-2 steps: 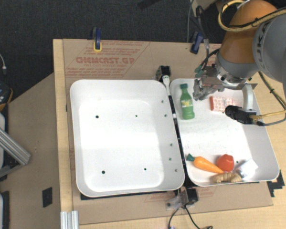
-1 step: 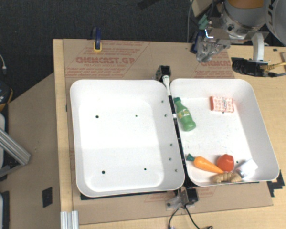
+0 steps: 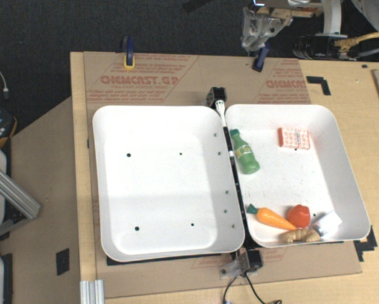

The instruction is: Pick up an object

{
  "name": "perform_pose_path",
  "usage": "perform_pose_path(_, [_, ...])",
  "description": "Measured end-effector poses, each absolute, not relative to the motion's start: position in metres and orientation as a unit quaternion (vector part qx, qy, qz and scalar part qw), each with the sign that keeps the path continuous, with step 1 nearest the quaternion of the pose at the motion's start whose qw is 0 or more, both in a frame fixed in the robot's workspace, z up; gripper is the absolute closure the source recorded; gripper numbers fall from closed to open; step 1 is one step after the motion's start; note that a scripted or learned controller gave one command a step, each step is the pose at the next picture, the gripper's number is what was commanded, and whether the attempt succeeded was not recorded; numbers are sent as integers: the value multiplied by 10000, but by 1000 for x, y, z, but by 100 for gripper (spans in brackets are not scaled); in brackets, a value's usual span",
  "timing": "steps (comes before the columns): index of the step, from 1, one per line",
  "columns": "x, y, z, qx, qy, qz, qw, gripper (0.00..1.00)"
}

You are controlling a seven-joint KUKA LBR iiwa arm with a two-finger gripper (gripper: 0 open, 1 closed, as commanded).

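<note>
I'm pre-approach: gripper point(image 3: 259, 35) parked above the bench, grip state unreadable; next, descend over green bottle point(image 3: 243, 152) in right bin point(image 3: 341, 163).

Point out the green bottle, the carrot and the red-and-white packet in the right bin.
green bottle point(image 3: 245, 154), camera view, on its body, beside the bin's left wall.
carrot point(image 3: 273, 218), camera view, on its orange middle.
red-and-white packet point(image 3: 294, 138), camera view, at its centre.
</note>
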State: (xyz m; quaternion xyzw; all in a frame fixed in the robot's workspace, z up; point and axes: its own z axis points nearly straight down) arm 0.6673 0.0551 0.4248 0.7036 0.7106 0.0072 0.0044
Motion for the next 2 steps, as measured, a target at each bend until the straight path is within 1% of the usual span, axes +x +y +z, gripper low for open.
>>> perform_pose_path(1, [660, 150, 504, 7032, 7110, 62, 20, 100])
perform_pose_path(2, [666, 148, 538, 7064, 7078, 29, 25, 100])
